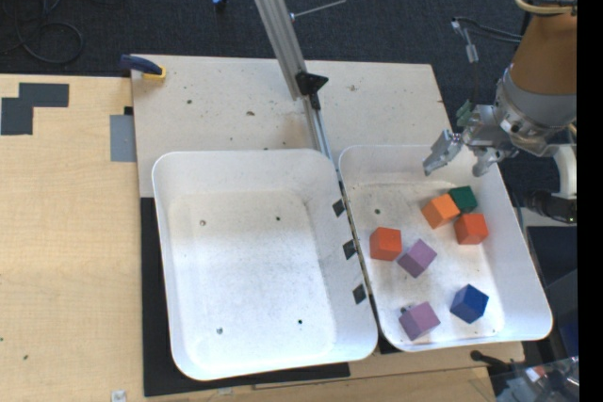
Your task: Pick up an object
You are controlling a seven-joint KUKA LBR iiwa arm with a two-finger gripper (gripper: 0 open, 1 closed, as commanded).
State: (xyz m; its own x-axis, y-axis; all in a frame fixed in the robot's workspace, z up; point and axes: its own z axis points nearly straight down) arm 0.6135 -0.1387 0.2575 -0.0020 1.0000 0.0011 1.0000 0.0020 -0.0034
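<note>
**While the gripper hangs empty over the right bin: handling notes on the blocks**

Since the task names no particular object, any of the seven small blocks in the right bin [528, 297] will serve. They look like rigid cubes with flat faces and sharp edges, probably foam or painted wood; I judge them light, stiff, not fragile, and not notably slippery. Best hold is across two opposite flat faces, fingers square to them, since a corner-to-corner pinch would likely twist the cube out.

Layout within the right bin:
- orange block [439, 210], green block [463, 199] and red block [471, 228] sit clustered toward the far right corner, touching or nearly so. Little room for a finger between them, so a poor first choice.
- second red-orange block [385, 243] lies near the left wall, with a purple block [416, 257] just beside it.
- blue block [469, 303] stands apart near the near right corner, with free space on all sides. Best candidate.
- second purple block [418, 319] lies close to the near edge; the bin wall may obstruct one finger.

Gripper [461, 155] hovers over the far edge of the right bin, above and apart from the orange/green/red cluster. Its two fingers are spread, with nothing between them.

Left bin [188, 174] sits alongside, sharing the middle divide. Both bins rest on the bench [377, 99].

Risk, as I judge it: closing on the cluster may shove neighbours rather than seat one cube.
</note>
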